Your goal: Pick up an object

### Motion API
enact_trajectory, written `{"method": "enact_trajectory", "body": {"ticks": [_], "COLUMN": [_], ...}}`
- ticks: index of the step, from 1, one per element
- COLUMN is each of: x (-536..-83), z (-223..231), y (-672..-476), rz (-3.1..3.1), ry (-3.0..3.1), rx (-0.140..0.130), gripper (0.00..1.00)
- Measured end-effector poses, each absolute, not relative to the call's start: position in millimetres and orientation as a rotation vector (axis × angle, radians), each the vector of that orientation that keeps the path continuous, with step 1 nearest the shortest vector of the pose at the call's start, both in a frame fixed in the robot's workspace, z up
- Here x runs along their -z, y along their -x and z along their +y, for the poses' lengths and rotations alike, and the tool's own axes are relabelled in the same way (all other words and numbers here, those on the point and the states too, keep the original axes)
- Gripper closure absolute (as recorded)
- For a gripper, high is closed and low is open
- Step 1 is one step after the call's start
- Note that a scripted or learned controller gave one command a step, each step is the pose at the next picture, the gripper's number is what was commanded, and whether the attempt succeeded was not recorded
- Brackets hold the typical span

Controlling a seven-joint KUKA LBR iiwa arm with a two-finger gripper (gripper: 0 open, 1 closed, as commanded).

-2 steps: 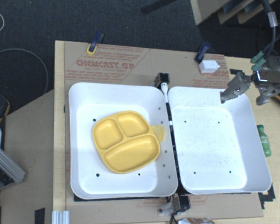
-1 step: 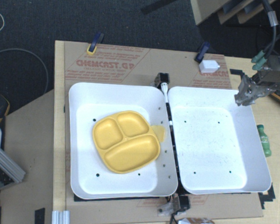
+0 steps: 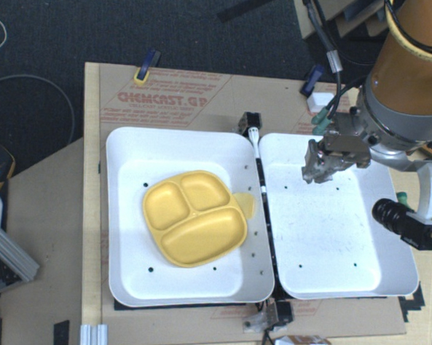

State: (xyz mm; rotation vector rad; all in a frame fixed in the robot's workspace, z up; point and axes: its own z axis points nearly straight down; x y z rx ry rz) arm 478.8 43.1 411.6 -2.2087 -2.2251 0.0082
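Observation:
A yellow divided plate (image 3: 195, 218) with three compartments lies in the left white bin (image 3: 129, 155), a little right of its middle. A small pale yellow piece (image 3: 245, 204) peeks out at the plate's right edge. My gripper (image 3: 317, 172) hangs over the far part of the right white bin (image 3: 343, 249), well to the right of the plate and apart from it. Nothing shows between its fingers.
The bins sit side by side on a cardboard sheet (image 3: 170, 92) clamped at the back by a blue-yellow clip (image 3: 144, 67). A black cylindrical part (image 3: 403, 220) juts over the right bin's right rim. Cables run behind the arm.

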Motion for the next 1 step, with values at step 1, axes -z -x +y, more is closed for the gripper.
{"method": "enact_trajectory", "body": {"ticks": [1], "x": [-403.8], "z": [64.3], "y": [-479.1], "rz": [-2.223], "ry": [2.216], "rx": [-0.004], "gripper": [1.0]}}
